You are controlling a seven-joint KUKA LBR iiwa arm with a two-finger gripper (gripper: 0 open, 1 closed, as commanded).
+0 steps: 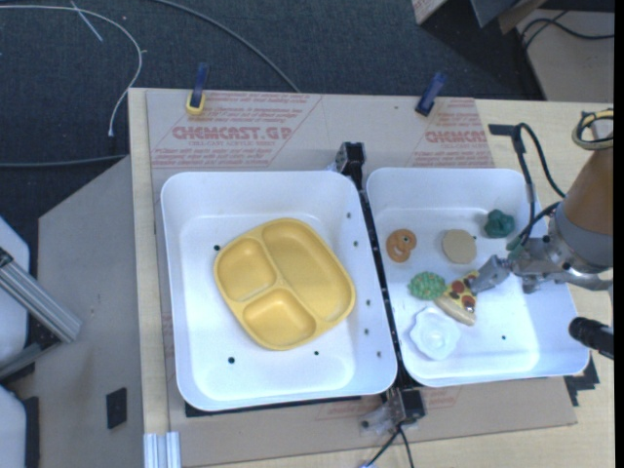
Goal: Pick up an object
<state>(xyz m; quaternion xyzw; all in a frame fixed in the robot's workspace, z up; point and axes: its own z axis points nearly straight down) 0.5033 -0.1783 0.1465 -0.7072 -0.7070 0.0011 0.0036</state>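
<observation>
The right bin (546,344) holds several small toys: a brown donut (401,245), a beige round disc (458,247), a dark green piece (499,223), a green broccoli-like piece (426,285), a pizza slice (456,302) and a white lumpy object (434,334). My gripper (487,275) reaches in low from the right. Its tip is right beside the upper right end of the pizza slice, and I cannot tell whether it touches it. I see nothing lifted off the bin floor.
The left bin (195,359) holds a yellow divided plate (283,281). A black divider with a clamp (350,156) runs between the bins. Cables (526,164) hang over the right bin's far right side. Two blue clips (199,91) (430,94) sit at the bench's back edge.
</observation>
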